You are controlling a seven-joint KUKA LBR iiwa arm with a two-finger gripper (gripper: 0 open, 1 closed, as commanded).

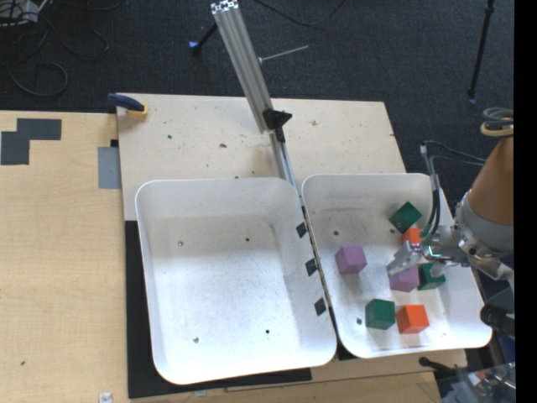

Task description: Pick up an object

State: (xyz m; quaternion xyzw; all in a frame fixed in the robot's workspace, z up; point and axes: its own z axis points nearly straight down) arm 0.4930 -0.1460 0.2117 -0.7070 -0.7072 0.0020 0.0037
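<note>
The two-finger gripper (409, 263) sits low in the right shallow white bin (352, 193), over a purple cube (404, 279) beside a green block (434, 276); I cannot tell how it stands.

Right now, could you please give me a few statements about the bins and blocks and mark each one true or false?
1. All the blocks lie in the right bin. True.
2. A purple block sits left of the gripper. True.
3. The orange block lies in the left bin. False: it lies in the right bin, beside a green block.
4. The gripper hovers over the left bin. False: it is over the right bin.
</note>
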